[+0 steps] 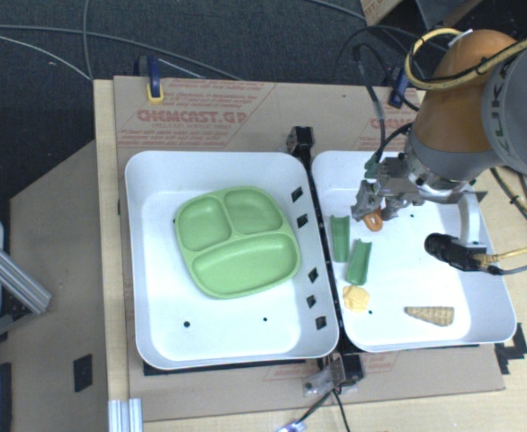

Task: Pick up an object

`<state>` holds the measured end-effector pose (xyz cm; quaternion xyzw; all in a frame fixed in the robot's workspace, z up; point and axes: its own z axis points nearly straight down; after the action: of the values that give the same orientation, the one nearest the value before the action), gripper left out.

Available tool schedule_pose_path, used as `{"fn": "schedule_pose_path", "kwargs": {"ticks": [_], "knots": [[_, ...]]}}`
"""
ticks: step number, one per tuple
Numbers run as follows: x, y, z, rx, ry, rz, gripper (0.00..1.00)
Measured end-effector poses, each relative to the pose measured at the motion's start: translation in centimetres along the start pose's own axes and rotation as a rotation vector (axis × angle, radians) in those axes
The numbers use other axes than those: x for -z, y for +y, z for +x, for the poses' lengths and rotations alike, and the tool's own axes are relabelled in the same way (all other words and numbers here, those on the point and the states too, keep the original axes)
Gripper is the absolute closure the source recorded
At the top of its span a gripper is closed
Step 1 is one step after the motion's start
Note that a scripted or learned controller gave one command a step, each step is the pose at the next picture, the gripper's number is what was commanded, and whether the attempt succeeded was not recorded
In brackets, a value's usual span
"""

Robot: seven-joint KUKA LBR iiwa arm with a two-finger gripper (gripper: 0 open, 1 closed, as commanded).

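A small orange object [373, 224] sits at the tip of the gripper [370, 212] in the right bin [479, 318]; whether the fingers grip it cannot be told. Two green sticks [349, 250], a yellow piece [356, 298] and a tan cone [431, 314] lie nearby. The left bin [151, 268] holds a green divided plate [236, 241]. Both bins rest on a cardboard-covered worktop [200, 106].

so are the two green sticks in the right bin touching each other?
Cannot tell. In the camera view the upper green stick and the lower green stick lie side by side, corners meeting or nearly so; no clear gap or contact shows.
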<state>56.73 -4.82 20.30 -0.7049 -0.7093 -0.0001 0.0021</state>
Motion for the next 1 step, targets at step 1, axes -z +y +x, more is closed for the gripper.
{"fn": "schedule_pose_path", "kwargs": {"ticks": [1], "knots": [[-0.43,0.12,5.17,-0.001,-0.001,0.000,1.00]]}}
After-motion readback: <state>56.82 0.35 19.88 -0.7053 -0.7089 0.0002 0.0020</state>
